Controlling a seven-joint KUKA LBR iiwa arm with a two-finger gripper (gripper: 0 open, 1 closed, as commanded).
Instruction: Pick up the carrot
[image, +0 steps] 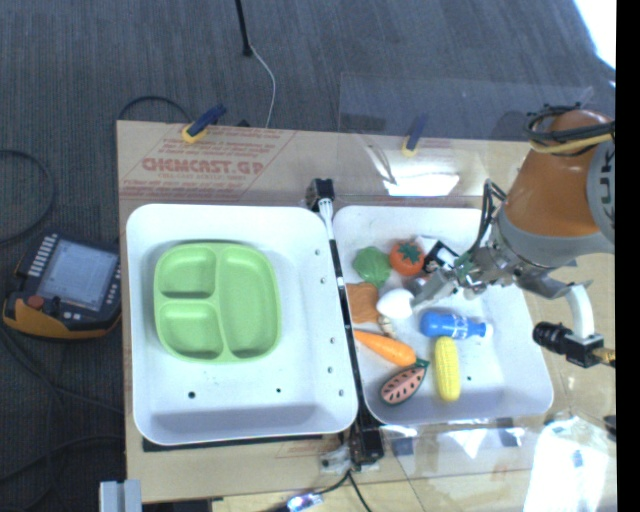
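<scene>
The carrot (385, 347) is orange and tapered. It lies flat near the left wall of the right bin (520, 375), its tip pointing right toward a corn cob (447, 367). My gripper (437, 281) hangs over the upper middle of that bin, above and to the right of the carrot and well apart from it. It sits just right of a white egg (396, 303) and above a blue bottle (452, 325). Nothing is seen held in it.
The right bin also holds a red tomato (407, 257), a green vegetable (372, 265), an orange block (362, 300) and a watermelon slice (402, 384) just below the carrot. A green divided plate (215, 300) lies in the left bin (240, 405).
</scene>
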